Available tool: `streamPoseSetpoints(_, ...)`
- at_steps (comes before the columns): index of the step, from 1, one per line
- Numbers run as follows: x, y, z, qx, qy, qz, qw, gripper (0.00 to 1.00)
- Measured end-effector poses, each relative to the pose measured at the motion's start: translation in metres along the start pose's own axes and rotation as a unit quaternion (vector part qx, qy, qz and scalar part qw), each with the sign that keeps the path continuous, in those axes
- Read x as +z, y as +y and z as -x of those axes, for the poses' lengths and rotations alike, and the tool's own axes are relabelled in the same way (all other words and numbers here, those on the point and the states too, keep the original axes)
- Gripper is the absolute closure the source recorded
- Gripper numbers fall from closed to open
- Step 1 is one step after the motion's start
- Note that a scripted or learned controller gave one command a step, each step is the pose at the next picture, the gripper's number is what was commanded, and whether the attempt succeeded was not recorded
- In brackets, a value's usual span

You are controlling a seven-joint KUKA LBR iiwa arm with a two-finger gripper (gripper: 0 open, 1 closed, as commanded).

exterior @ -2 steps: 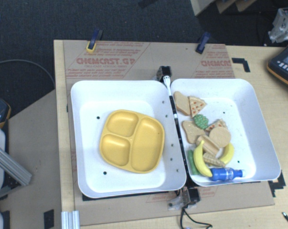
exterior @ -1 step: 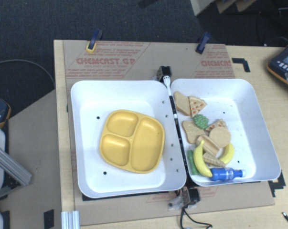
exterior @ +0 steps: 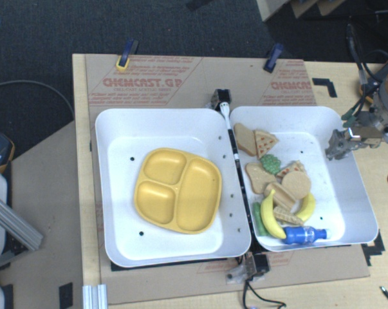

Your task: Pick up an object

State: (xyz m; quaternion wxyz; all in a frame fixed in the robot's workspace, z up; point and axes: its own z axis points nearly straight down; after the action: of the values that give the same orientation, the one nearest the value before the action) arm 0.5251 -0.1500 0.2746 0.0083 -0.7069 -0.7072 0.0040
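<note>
Grey two-finger gripper [exterior: 338, 145] poised over the right rim of the shallow white right bin [exterior: 364, 201], nothing between its tips; whether spread or pressed together, cannot tell. Heaped toward that bin's left wall: tan bread-shaped toy pieces [exterior: 290, 187], curved yellow plastic banana [exterior: 271, 216], small blue bottle [exterior: 304, 235]. Likely risks: closing on bare floor, or clipping the rim, given the pile's tight overlap and distance.
</note>
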Motion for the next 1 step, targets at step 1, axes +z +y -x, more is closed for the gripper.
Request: streamPoseSetpoints(1,0.1650,0.0371,-0.0075,0.000,-0.001,0.001,1.0000,1.00)
